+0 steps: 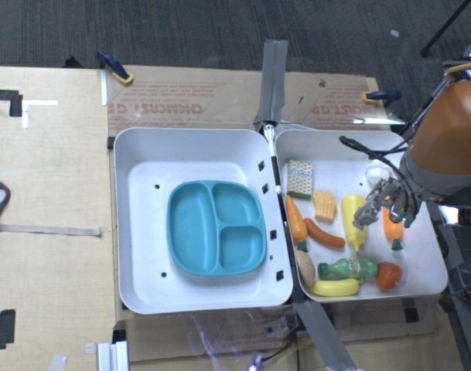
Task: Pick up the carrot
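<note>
A short orange carrot [394,229] with a green stub at its near end lies by the right wall of the right bin [421,284]. A longer orange vegetable [296,221] lies along that bin's left wall. My gripper [386,209] hangs low over the right bin, between the yellow bottle [353,221] and the short carrot. It looks open, with one finger [366,211] over the bottle and the other beside the carrot's far end. Nothing is held between them. The wrist hides the carrot's far tip.
The right bin also holds a checkered box [300,178], a yellow corn piece [324,205], a red sausage [325,234], a green bottle [348,269], a banana [334,287] and a red fruit [387,275]. A blue divided plate [217,228] sits in the left bin [134,207].
</note>
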You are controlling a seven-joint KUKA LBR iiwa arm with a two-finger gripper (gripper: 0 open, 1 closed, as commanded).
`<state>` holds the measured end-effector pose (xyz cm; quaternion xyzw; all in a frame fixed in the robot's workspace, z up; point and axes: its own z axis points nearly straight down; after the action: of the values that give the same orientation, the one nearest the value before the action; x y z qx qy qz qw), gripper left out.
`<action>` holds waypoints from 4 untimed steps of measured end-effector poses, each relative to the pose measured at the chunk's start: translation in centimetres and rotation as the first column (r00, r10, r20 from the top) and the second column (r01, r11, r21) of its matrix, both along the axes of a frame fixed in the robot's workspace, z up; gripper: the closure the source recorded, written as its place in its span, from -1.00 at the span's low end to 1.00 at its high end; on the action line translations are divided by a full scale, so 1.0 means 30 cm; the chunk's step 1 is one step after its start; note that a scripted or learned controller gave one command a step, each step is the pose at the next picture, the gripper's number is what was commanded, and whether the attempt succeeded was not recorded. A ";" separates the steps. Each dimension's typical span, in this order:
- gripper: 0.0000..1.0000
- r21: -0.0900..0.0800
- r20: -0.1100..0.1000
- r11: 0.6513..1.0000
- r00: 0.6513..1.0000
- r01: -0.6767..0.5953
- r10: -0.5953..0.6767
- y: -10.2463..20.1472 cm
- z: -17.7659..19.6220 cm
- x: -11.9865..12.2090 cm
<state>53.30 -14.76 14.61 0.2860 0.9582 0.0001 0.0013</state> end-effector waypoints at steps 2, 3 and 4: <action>1.00 0.000 0.000 0.992 0.992 0.130 -0.130 0.492 0.153 0.073; -1.00 0.000 0.000 0.991 0.991 0.130 -0.130 0.492 0.153 0.073; -1.00 0.000 -0.001 0.988 0.988 0.156 -0.156 0.489 0.153 0.007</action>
<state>53.51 -0.08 19.19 0.3599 0.9330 -0.0004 0.0010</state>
